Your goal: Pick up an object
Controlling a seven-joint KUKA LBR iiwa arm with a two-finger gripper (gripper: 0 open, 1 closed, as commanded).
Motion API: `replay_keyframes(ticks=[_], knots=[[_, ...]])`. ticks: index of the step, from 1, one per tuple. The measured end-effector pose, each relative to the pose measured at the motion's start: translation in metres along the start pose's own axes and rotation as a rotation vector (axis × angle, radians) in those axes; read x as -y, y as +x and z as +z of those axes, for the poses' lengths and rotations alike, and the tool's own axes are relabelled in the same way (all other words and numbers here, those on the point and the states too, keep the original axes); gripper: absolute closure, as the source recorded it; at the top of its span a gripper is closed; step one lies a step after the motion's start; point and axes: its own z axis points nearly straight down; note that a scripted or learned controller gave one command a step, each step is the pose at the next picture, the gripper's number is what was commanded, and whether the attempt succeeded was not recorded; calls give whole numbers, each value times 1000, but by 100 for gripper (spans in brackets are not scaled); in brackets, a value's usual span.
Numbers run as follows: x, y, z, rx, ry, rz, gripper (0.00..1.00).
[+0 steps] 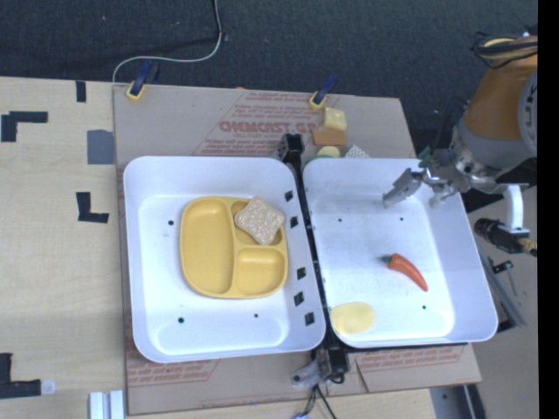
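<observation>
While nothing sits between the jaws (417, 188), I take the likeliest targets to be in the right bin (454, 234): an orange carrot with a green tip (406, 271) lies toward the right of its floor, pointing diagonally down to the right, and a pale yellow round piece (352, 318) rests near the bin's lower left corner, well apart from the carrot. From my seat the jaws hang over the upper part of the same bin, near its far rim, and I read them as spread apart and bare, one finger (400, 188) angled down to the left toward the bin floor. The carrot lies below them in the frame, clearly apart. The arm (502, 120) comes in from the right, with its orange band above the grey wrist. In the left bin (140, 260) I see a yellow divided plate (210, 247), and a speckled tan square, like a slice of bread (259, 220), sits on its upper right compartment, tilted. Just beyond the bins' far edge, on the cardboard sheet (262, 125) covering the surface, lie a few small blocks (332, 127) in yellow and tan, with a pale round piece beside them. Two clamps, one yellow (137, 88) and one blue (323, 88), grip the cardboard's far edge, and a white cable (205, 24) trails across the dark floor behind.
</observation>
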Motion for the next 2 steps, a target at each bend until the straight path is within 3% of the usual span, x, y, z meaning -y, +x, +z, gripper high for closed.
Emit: replay_keyframes(ticks=[1,2], knots=[[47,-27,111,-2,9,4,0],[87,15,111,2,-6,0,0]])
